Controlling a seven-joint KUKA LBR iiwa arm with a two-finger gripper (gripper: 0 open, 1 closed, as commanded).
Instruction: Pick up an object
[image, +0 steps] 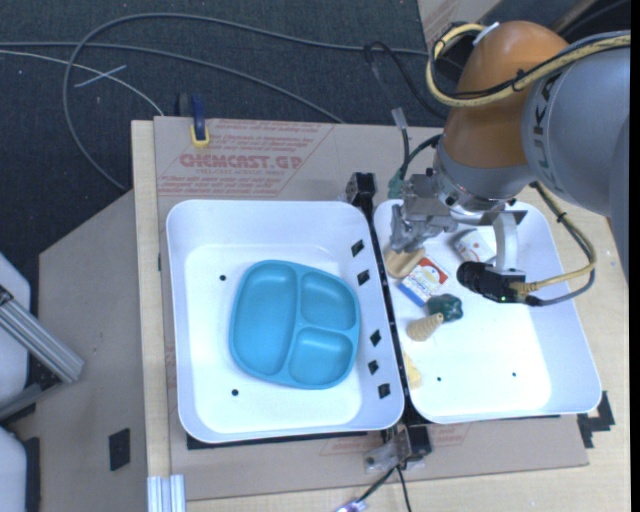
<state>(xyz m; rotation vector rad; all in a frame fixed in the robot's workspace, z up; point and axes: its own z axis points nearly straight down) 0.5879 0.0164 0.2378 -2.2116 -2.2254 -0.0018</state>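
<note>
My gripper (408, 232) hangs low over the upper left corner of the right bin (560, 385). Just below its tip lies a tan rounded piece (402, 263), touching or nearly touching it. Next to that lies a red, white and blue packet (426, 281). Further down are a dark green object (448, 307) and a tan ridged cone (425, 326). A small tan bit (412, 376) rests by the bin's left wall. A white and orange item (470, 243) shows partly under the wrist.
The left bin (195, 300) holds a blue divided plate (295, 325) in its middle. A black clipped divider (374, 300) separates the two bins. The grey arm with its orange band (505, 60) covers the right bin's upper part. A blue clamp (199, 120) sits on the cardboard at the back.
</note>
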